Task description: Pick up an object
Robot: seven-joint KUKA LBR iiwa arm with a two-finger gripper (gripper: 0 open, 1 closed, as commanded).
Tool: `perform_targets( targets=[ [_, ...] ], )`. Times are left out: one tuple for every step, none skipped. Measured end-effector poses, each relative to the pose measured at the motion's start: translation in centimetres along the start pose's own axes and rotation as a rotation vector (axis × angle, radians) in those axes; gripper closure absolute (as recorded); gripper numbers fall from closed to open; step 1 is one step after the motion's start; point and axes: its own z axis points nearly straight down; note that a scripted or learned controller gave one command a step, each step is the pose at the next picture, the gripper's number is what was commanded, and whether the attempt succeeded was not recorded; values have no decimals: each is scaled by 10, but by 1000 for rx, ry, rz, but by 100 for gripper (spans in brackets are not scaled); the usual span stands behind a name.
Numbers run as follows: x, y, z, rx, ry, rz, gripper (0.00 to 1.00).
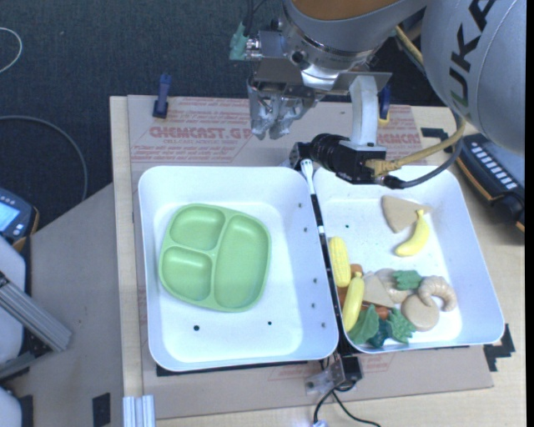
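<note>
1. Near edge of right bin (476, 250): heap of toy food, with broccoli (406, 280), croissant (439, 291), a yellow corn cob (339, 260) by the left wall.
2. Mid right bin: banana (415, 236), touching a tan wedge (398, 210).
3. Left bin (158, 208): green divided plate (216, 257), lying flat.
4. Far: claw (273, 123) above the tabletop (192, 133) beyond both bins, nothing between its fingers; cannot tell if parted or closed.

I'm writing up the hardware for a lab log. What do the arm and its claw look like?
The arm is bulky, rounded and grey, with large dark lettering on its shell and an orange band above the wrist. The claw is a small grey metal assembly with thin wires and a green part beside it.
</note>
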Motion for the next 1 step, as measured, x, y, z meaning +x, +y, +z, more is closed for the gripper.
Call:
perform_targets(
  targets=[
    [29,-30,84,26,-11,7,100]
  ],
)
